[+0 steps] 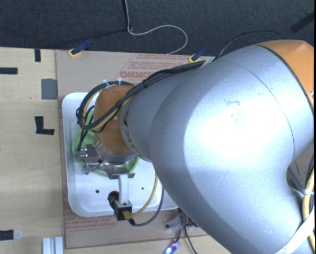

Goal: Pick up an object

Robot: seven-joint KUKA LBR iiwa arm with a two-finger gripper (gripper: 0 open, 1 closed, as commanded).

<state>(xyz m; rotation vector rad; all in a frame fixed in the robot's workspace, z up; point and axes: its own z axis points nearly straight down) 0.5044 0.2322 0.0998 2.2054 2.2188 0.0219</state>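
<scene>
Clearly the arm [226, 142] reaches down into the white bin [73, 157] at the left; a green object [78, 142] peeks beside its wrist; the end effector's state I cannot tell; descend slowly and centre over the object before gripping.

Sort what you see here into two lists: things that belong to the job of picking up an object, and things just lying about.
Belongs to the job:
arm, reaching down into the bin
white bin
green object under the wrist

Just lying about:
white cable on the dark cloth
black tape marks on the bench
</scene>
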